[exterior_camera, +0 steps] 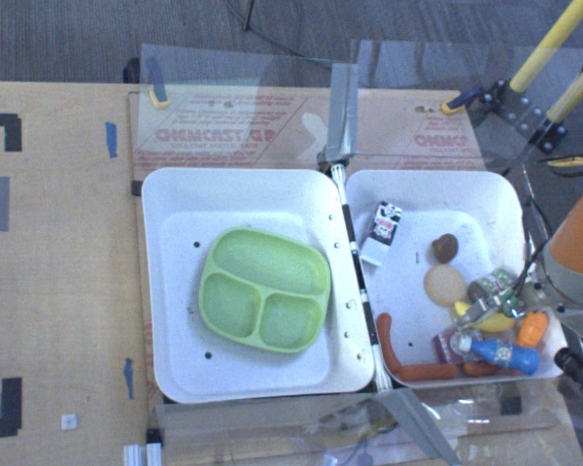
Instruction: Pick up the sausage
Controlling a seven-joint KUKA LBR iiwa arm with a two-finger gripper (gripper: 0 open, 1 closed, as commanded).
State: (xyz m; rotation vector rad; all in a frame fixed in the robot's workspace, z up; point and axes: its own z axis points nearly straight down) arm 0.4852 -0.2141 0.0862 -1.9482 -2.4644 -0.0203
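Sausage [408, 362] lies L-shaped in right bin [408, 187] along front-left corner, its far end under a blue bottle [500, 354]; gripper [486, 304] (open/closed: can't tell) hovers nearby w/ clutter, so best grab is the exposed bend, away from bottle.

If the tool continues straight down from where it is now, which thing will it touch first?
Probably the yellow banana-shaped toy under the tool, beside the blue plastic bottle, not the long red-orange sausage near the front wall of the right white bin. Depth is unclear.
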